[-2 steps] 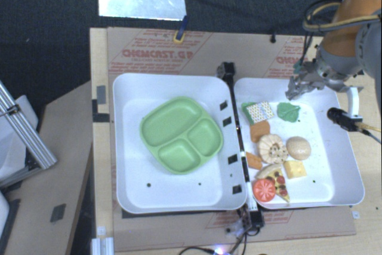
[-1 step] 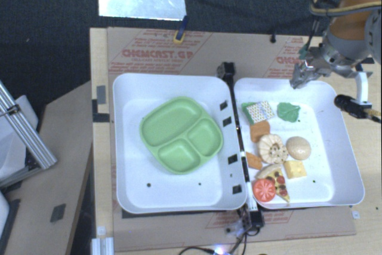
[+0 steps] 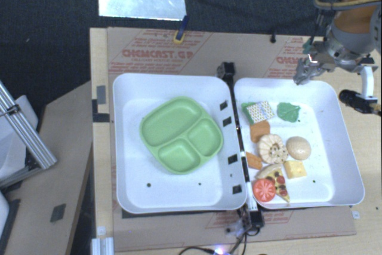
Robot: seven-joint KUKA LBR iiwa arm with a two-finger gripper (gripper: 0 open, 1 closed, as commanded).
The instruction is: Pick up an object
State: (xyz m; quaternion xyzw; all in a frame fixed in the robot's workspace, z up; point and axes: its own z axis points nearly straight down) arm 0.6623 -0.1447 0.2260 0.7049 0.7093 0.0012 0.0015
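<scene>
Camera view: nearest, a tomato (image 3: 264, 190) and pizza slice (image 3: 278, 183) lie in the right bin (image 3: 343, 146) among other toy food; the left bin (image 3: 128, 128) holds a green tray (image 3: 181, 135). The gripper (image 3: 301, 76) hovers over the right bin's far rim, nothing visibly held; whether its tool is apart or together I cannot tell. Judged step: approach; next, descend onto one piece. Cardboard beyond reads "CHEMCAST".

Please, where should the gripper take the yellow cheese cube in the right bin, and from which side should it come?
Probably from straight above, closing on two opposite flat sides of the yellow cheese cube. It lies flat. The sides facing the bin's bare floor look freest; the beige bun and pizza slice crowd the others.
</scene>
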